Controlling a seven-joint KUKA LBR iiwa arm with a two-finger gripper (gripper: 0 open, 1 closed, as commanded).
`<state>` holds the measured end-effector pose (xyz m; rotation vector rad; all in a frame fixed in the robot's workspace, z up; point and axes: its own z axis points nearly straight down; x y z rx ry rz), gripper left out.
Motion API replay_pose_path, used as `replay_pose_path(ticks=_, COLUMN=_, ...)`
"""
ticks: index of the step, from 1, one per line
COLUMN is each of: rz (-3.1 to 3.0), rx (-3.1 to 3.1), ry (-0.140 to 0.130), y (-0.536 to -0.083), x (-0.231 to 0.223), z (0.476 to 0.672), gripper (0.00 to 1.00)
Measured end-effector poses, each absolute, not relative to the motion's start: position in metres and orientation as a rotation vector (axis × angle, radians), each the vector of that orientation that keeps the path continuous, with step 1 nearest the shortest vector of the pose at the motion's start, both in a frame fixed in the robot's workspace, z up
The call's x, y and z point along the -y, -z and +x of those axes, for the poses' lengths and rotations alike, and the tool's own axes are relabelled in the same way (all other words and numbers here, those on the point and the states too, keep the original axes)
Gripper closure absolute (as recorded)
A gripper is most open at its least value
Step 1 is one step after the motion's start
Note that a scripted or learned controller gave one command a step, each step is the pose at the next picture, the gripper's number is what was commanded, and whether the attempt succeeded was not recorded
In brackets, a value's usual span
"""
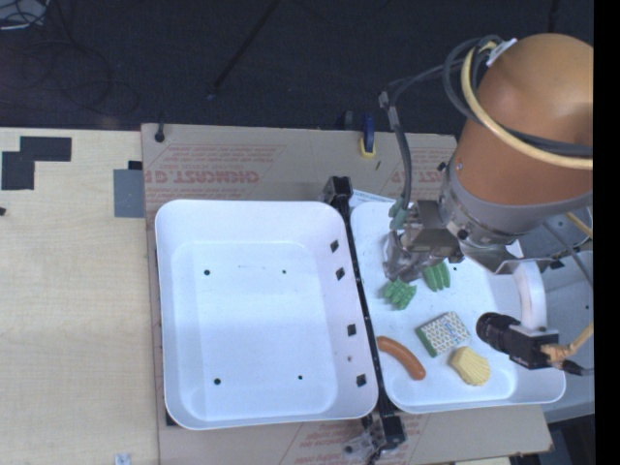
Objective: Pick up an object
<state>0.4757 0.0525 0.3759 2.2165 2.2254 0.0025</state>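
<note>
Hand (pixel 407 260) low in right bin (pixel 542 390), green toy (pixel 398 294) just below it (grip state unclear), sausage (pixel 402 357) nearer the front

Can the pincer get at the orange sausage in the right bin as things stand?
Probably yes. The sausage lies alone on the bin floor with nothing on top, a short way below the pincer hovering by the green piece.
</note>
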Motion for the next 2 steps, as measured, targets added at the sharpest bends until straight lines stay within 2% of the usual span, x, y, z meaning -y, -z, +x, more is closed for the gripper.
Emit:
replay_pose_path(ticks=1, rz=2.218, rx=-2.223, ry=0.000, y=-0.386, x=-0.085, z=0.542, gripper=1.00)
replay_pose_path(ticks=2, rz=2.226, rx=-2.228, ry=0.015, y=-0.332, x=-0.089, z=0.472, gripper=1.00)
